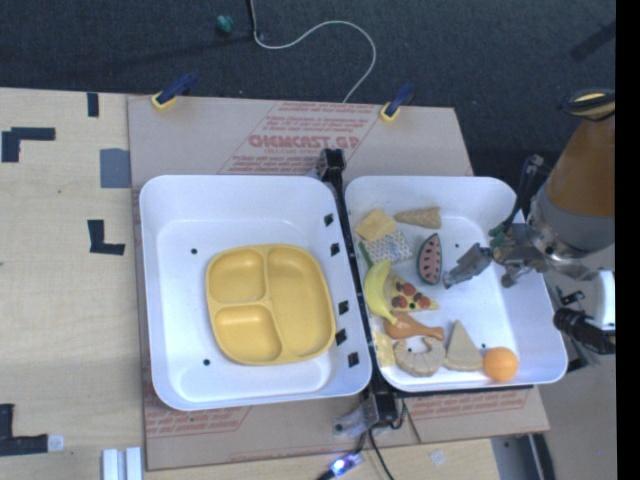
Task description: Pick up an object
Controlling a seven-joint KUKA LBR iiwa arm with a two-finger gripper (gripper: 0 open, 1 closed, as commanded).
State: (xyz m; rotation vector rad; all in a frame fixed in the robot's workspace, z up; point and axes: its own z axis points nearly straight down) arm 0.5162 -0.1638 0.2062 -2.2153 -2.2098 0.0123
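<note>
Down at the near edge of the right bin (pixel 520 208), an orange ball (pixel 501 364) sits in the corner, a tan wedge (pixel 462 348) and a bagel-like ring (pixel 418 356) just beside it. Moving up, a banana (pixel 376 290) lies along the left wall with a pizza slice (pixel 412 296) touching it. The tool (pixel 470 265) hangs over bare bin floor, right of the watermelon slice (pixel 429 258); open or closed, I cannot tell. Farther back, a yellow block (pixel 376 225) and another wedge (pixel 419 216). In the left bin (pixel 170 268), a yellow divided plate (pixel 268 303).
</note>
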